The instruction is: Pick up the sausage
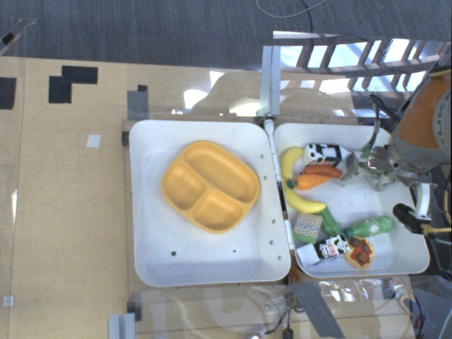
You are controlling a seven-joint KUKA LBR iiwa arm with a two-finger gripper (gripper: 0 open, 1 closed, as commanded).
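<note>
The sausage (pixel 323 169) is a short reddish-brown piece in the upper part of the right bin (pixel 395 263). It lies just above an orange carrot (pixel 313 181) and below a cow-patterned carton (pixel 323 152). My gripper (pixel 366 167) hangs low over the same bin, just right of the sausage's right end. From this angle I cannot make out whether it touches the sausage. The grey arm with its orange band (pixel 427 119) reaches in from the right.
A yellow banana (pixel 294 186) curves along the right bin's left wall. Lower down lie a green bottle (pixel 369 226), a second cow-patterned carton (pixel 330 248), a pizza slice (pixel 359 252) and a patterned pouch (pixel 307 226). The left bin (pixel 155 260) holds a yellow divided plate (pixel 210 185).
</note>
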